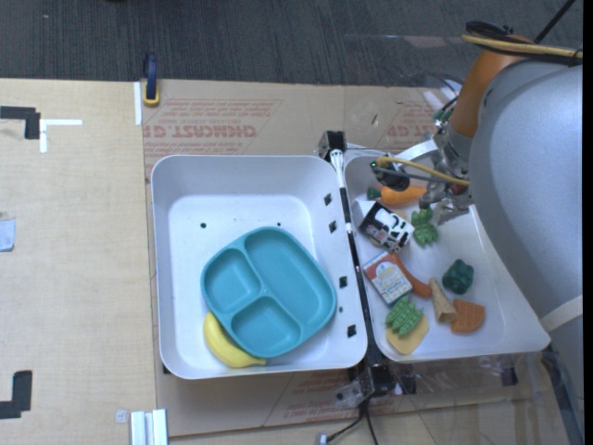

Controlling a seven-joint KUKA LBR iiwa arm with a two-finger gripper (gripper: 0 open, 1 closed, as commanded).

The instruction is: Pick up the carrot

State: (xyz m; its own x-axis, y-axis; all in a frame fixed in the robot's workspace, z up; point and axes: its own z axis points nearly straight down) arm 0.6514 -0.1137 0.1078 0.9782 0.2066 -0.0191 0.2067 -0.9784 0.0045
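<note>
The carrot (400, 195) is a short orange piece with a green top at its left end. It lies near the back of the right bin (505, 336), close to the wall shared with the left bin. My gripper (437, 193) hangs low over the back of the right bin, right beside the carrot's right end. The wrist and cables hide its tips, and the large grey arm covers the bin's right side.
Around the carrot lie a black-and-white toy (384, 227), a green broccoli (424, 228), a small packet (389, 281), a dark green piece (457, 274) and a cone (443, 301). The left bin (176, 248) holds a blue divided plate (269, 292) and a banana (232, 341).
</note>
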